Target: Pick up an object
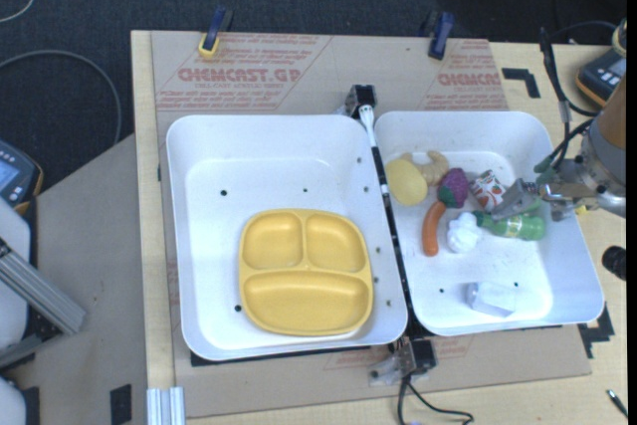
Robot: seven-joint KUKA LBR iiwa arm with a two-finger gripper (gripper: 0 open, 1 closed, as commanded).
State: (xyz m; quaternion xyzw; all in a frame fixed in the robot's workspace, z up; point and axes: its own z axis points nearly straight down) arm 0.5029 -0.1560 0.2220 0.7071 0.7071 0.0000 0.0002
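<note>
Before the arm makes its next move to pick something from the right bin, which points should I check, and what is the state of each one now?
1. Gripper is over the right bin: ok.
2. Gripper is near a target: ok, it is at the green bottle, beside the small red and white can.
3. An object is between the fingers: cannot tell, the view is too small there.
4. Target is free of neighbours: not ok, the white lump, orange carrot and purple grapes crowd close.
5. Easier isolated target exists: ok, the pale block lies alone.
6. Yellow divided plate lies in the left bin, out of the way: ok.
</note>
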